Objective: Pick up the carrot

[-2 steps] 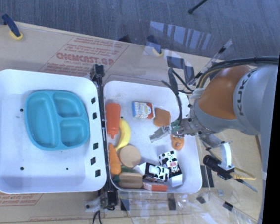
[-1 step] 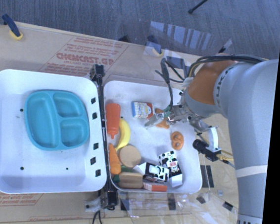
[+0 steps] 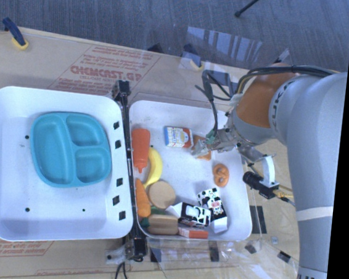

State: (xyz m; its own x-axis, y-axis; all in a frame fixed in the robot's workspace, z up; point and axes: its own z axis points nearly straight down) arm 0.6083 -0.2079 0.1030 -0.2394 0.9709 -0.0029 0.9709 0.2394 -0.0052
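Note:
The carrot (image 3: pixel 142 198) is a short orange tapered piece lying along the left wall of the right bin (image 3: pixel 242 202), just below the banana (image 3: pixel 154 166) and beside a round tan piece (image 3: pixel 161 194). My gripper (image 3: pixel 202 147) hangs over the upper middle of that bin, well to the upper right of the carrot, just right of a small milk carton (image 3: pixel 177 136). A small orange-brown item (image 3: pixel 205 154) lies right at its tip. The arm's grey and orange wrist (image 3: pixel 258 107) hides the bin's upper right corner.
The right bin also holds an orange-red bottle (image 3: pixel 139 147), an orange pastry-like piece (image 3: pixel 220 173), a cow-patterned carton (image 3: pixel 208 207), a brown bun (image 3: pixel 162 224) and a red piece (image 3: pixel 193 233). The left bin (image 3: pixel 6 149) holds a blue divided plate (image 3: pixel 71 148).

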